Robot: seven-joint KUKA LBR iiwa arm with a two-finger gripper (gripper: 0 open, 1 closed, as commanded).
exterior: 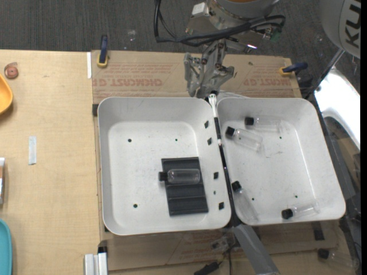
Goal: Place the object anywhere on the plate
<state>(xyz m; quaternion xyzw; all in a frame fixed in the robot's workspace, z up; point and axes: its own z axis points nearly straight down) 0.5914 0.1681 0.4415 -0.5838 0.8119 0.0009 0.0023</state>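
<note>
Gripper hangs over the back rim where the two bins meet; can't tell if it's released or clenched, nothing seen in it. Black plate sits in left bin, well in front of gripper and a bit left. One clear vial lies on plate's back end. Right bin has more vials, in front-right of gripper.

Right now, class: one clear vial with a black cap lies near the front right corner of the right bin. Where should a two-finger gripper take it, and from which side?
Probably best at mid-body of the front vial, from straight above, fingers closing across its narrow width. It lies flat, and the bin wall close beside it crowds any sideways approach.
</note>
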